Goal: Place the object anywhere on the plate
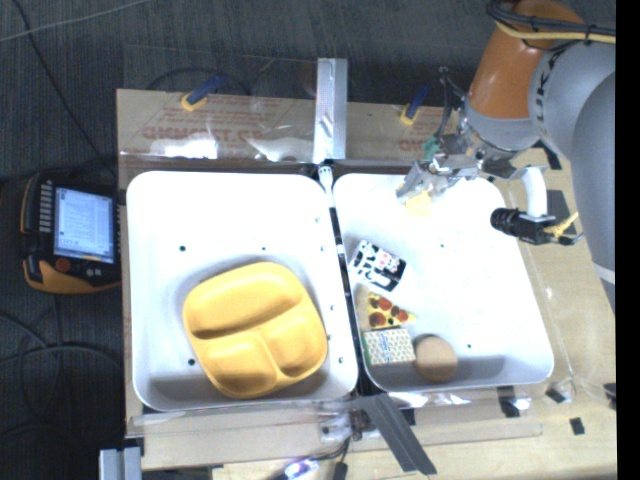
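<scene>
Over in the left bin (160,208) sits the yellow plate (256,326), bare of cargo. Rightward, the hand (425,180) hangs at the right bin's (500,298) far edge with a small pale object (418,202) at its tips (whether gripped or merely touched, I cannot tell). Judged step: carry; next comes a leftward traverse.

A teach pendant (72,230) with a lit screen lies left of the left bin (160,198). Two blue-and-yellow clamps (203,91) grip the cardboard sheet (160,118) behind that bin.
</scene>
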You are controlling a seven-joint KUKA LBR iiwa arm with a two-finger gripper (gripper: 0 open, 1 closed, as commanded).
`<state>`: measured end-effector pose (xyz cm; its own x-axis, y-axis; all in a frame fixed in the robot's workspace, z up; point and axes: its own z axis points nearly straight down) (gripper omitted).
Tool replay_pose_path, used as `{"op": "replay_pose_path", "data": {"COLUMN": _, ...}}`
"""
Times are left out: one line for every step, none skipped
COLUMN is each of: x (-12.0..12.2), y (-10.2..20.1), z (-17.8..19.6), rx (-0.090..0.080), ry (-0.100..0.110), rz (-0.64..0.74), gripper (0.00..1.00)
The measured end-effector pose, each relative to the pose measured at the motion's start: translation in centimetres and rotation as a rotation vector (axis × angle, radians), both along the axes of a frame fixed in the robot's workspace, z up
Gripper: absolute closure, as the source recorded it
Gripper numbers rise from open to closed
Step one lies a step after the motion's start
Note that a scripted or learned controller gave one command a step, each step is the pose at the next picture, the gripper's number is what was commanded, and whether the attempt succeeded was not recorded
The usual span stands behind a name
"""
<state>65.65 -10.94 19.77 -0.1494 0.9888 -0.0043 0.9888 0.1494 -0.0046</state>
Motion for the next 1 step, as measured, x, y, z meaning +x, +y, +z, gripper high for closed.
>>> {"op": "replay_pose_path", "data": {"x": 0.01, "y": 0.0, "z": 0.01, "rx": 0.0, "ry": 0.0, "rz": 0.0, "gripper": 0.0}}
